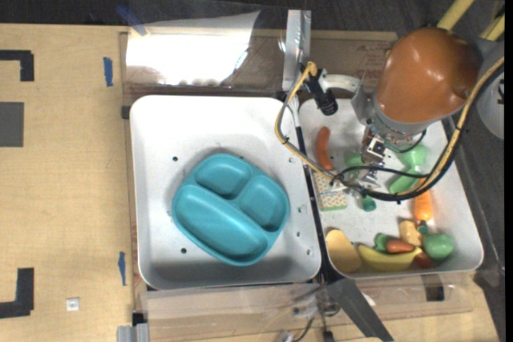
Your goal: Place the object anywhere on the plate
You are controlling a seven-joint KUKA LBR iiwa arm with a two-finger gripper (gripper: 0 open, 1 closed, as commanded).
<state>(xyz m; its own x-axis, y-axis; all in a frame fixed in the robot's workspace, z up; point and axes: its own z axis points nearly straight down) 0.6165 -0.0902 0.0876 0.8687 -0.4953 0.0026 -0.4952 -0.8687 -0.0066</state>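
The tabletop (56,172) carries two shallow white bins side by side. The left bin (152,132) holds a teal plate (231,207) with three compartments: one long section toward the lower left and two smaller sections toward the upper right. The plate lies slightly tilted in the view, near the bin centre, apart from every wall.

The right bin (469,240) holds the loose objects. An orange-red sausage shape (322,148) lies near the divider between the bins. A small patterned card (333,198) lies just beside the divider, lower down. Along the lower wall a yellow banana (385,256) lies next to a tan scoop shape (343,251). A carrot (423,207) and a green piece (439,246) lie close to the banana on its right. A green object (409,172) lies under the wrist, partly hidden by cables.

The arm (421,80) enters from the right and hangs over the right bin. The tool (365,176) sits low among the objects, between the sausage shape and the green object. Cables and the wrist cover it. Tool state: cannot be determined. No object is seen between its fingers. The plate carries nothing.
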